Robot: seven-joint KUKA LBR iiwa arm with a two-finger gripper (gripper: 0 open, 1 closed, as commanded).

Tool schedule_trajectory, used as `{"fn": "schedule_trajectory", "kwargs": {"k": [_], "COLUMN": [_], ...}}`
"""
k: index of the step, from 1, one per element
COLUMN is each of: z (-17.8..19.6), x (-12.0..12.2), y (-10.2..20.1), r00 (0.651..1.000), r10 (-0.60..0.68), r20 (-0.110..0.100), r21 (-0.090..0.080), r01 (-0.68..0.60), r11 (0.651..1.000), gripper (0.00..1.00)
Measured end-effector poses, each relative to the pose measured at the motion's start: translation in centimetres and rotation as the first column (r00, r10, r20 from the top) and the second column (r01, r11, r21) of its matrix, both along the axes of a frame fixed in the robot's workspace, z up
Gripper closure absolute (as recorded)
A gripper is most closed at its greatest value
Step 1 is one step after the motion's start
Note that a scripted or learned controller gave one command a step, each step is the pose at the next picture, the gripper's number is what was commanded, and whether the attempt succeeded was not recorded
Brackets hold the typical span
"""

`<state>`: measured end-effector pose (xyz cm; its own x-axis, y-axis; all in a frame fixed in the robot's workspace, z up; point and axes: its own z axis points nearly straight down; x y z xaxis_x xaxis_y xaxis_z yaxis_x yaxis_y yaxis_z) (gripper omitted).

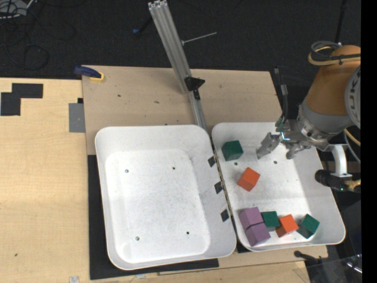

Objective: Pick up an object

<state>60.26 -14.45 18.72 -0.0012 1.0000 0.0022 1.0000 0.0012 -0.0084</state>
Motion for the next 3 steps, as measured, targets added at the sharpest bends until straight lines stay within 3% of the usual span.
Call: {"fn": "schedule_trajectory", "kwargs": {"k": [1,3], "z": [0.3,-9.7], "x": [0.1,-0.1], "y": [0.0,0.3], "r00": [1.0,1.0], "r10": [0.0,-0.004], "r20": [0.005,0.008], "r21": [-0.001,-0.002], "r01": [0.0,0.004], "r11": [1.0,1.0], "gripper": [0.0,0.0]}}
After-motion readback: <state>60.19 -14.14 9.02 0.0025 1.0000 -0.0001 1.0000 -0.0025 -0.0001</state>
